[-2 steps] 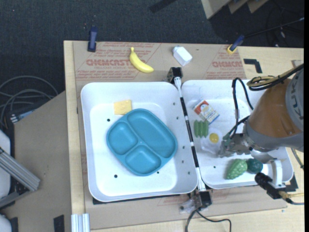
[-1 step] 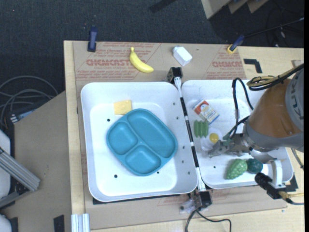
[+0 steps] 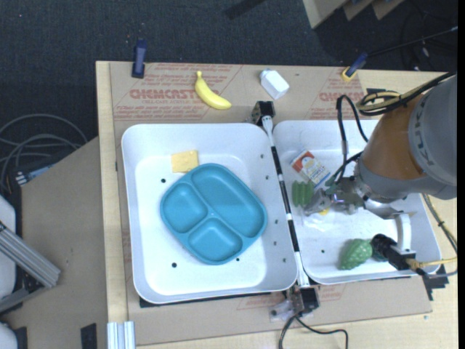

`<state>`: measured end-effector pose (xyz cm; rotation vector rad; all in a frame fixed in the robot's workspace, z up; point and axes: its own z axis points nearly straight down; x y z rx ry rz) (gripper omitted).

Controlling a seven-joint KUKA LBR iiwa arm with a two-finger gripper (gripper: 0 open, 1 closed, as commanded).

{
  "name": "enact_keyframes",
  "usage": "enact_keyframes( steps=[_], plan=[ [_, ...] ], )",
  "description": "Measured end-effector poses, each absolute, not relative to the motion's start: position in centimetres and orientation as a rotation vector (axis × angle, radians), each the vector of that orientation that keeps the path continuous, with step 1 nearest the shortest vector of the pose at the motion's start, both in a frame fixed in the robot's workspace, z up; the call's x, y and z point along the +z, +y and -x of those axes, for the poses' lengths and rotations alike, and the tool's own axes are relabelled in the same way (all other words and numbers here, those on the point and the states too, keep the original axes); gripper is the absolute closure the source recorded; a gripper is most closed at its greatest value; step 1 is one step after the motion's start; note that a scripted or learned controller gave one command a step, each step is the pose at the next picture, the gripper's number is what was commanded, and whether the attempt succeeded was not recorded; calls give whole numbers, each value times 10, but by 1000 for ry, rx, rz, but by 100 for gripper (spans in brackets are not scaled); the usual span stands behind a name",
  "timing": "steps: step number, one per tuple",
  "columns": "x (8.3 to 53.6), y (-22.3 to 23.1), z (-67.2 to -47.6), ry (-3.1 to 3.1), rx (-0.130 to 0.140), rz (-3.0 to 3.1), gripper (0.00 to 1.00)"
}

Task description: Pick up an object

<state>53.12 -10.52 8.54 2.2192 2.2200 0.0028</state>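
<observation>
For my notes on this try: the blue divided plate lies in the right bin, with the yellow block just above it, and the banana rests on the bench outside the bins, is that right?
Not quite: the camera view shows the blue divided plate in the left bin, not the right one. The yellow block does sit just above it, and the banana rests on the bench outside the bins.

The right bin (image 3: pixel 429 227) holds three small things. A green, flat, leaf-like piece (image 3: pixel 302 193) lies near the bin's left wall, at about 9 o'clock from the bin's middle. Above it, toward 11 o'clock, a small white packet with red and orange print (image 3: pixel 311 167) lies flat and a little turned. A bumpy, light green, rounded object (image 3: pixel 356 254) rests near the front wall, at about 6 o'clock. In the left bin (image 3: pixel 138 195) a blue plate with three compartments (image 3: pixel 211 212) lies flat in the middle, and a yellow square sponge (image 3: pixel 184 161) lies at its 11 o'clock, touching the plate's rim.
</observation>
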Motion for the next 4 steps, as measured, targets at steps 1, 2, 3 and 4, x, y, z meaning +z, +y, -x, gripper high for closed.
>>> enact_keyframes(
  steps=[1,2,3,4],
  plan=[
    [85,-113,-658,2222,1,-2218,0],
    [85,-93,-667,2222,2,-2218,0],
    [95,-93,-667,2221,2,-2214,100],
    [185,-155,-631,2217,1,-2219,100]
  ],
)
